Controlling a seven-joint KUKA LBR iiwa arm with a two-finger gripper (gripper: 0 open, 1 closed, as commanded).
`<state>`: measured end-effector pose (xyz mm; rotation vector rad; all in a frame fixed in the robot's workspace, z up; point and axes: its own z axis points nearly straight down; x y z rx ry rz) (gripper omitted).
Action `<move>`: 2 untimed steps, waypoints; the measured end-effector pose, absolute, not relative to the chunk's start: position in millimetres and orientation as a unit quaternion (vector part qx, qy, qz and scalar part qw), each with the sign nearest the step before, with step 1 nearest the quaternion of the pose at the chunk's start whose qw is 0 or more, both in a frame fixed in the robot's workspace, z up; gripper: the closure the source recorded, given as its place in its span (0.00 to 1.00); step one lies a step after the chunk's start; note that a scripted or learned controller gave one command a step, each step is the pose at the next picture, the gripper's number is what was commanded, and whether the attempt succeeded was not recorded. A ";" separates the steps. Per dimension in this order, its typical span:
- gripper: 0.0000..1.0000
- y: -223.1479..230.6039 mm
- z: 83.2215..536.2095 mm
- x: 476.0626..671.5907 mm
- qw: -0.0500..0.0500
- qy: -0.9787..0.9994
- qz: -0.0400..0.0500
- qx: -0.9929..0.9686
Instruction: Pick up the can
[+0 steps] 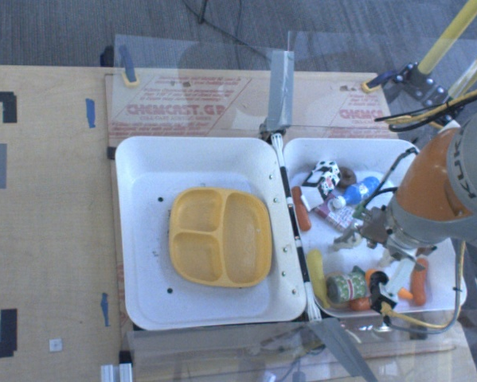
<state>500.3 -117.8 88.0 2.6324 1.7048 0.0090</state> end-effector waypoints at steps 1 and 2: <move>0.00 -117.8 88.0 500.3 0.003 0.544 0.003 0.839; 0.00 -117.8 88.0 500.3 0.003 0.544 0.003 0.839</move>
